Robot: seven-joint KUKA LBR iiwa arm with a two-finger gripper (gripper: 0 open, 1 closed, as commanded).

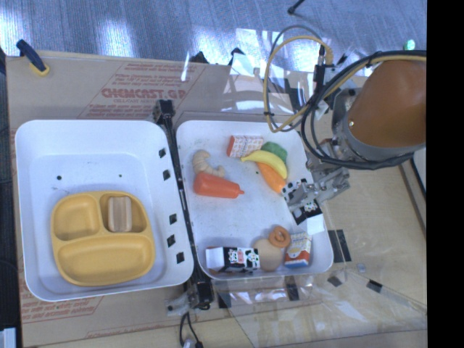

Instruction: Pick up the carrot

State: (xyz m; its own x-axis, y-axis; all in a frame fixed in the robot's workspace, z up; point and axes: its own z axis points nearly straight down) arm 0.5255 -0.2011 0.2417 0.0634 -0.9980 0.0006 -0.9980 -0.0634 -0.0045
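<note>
The hand sits at the right rim of the right bin, low over the bin's edge, below the arm's orange band. Whether it is spread or pressed together cannot be told at this angle; nothing is seen between its tips. Yellow and black cables loop above the wrist.

Just beside the hand, to its left inside the right bin, lies the carrot, orange, slanted, resting against a banana and a green piece. The carrot lies on the bin floor, apart from the hand. A red-and-white packet lies above the banana. Further left are an orange-red bottle-shaped item on its side and a tan piece touching its upper end.

Along the bin's near wall stand a black-and-white carton, a tan round item and a small orange-and-white carton.

The left bin holds a yellow divided tray with a tan block in its upper right compartment. Both bins rest on the desk.
</note>
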